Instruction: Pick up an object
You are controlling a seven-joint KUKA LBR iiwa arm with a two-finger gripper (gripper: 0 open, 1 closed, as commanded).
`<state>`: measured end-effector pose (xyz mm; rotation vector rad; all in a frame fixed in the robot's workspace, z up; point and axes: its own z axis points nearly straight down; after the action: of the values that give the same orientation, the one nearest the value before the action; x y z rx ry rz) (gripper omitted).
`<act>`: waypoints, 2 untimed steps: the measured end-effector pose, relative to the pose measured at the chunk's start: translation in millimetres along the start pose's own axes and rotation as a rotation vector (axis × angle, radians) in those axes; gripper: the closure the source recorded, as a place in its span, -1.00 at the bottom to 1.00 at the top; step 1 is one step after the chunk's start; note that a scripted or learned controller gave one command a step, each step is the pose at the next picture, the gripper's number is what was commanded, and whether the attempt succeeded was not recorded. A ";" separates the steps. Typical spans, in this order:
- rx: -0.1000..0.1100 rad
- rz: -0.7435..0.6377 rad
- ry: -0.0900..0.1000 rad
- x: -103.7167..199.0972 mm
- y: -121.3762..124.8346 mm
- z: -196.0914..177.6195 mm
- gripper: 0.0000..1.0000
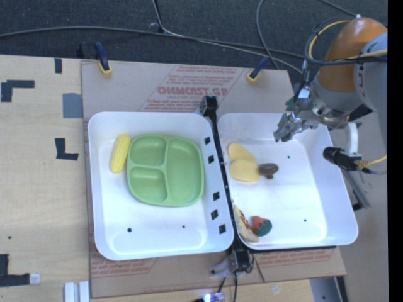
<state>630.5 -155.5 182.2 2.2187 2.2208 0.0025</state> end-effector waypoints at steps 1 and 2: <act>-0.001 0.000 0.000 0.1 1.0 -43.1 1.00; 0.003 -0.005 0.002 49.4 6.7 -43.1 1.00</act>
<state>637.1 -106.0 225.3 2.2160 2.2288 0.0009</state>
